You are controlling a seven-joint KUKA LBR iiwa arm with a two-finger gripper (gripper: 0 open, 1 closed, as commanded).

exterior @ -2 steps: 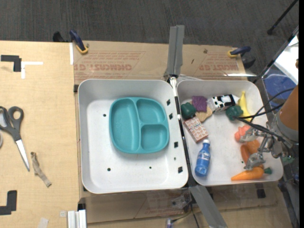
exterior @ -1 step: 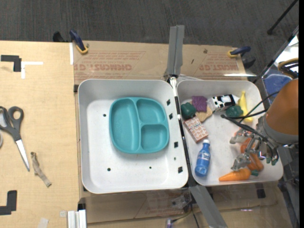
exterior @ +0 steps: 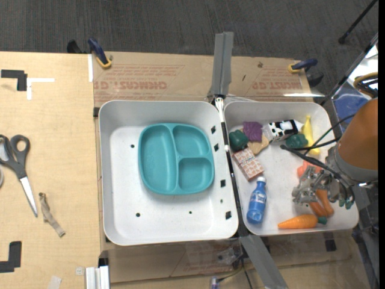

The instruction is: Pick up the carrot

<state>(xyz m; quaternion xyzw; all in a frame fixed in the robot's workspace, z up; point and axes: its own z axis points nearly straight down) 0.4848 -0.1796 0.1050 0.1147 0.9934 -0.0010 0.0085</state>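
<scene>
We see the carrot (exterior: 298,223) lying at the front edge of the right bin (exterior: 274,229), beside a blue bottle (exterior: 257,201). The gripper (exterior: 313,191) hangs just above it; whether it is clamped on anything we cannot tell.

Robot lab or test workshop, pale wooden desk (exterior: 48,161) with black tape marks, clamped brown cardboard sheet (exterior: 156,80), blue spring clamps (exterior: 99,53), two white plastic bins (exterior: 114,179), steel scissors (exterior: 18,167)

There were two white bins (exterior: 120,221), one teal tray (exterior: 177,159) and one blue bottle (exterior: 257,201). One carrot (exterior: 297,223) lay there. One pair of scissors (exterior: 18,167) sat on the desk (exterior: 48,119).
</scene>
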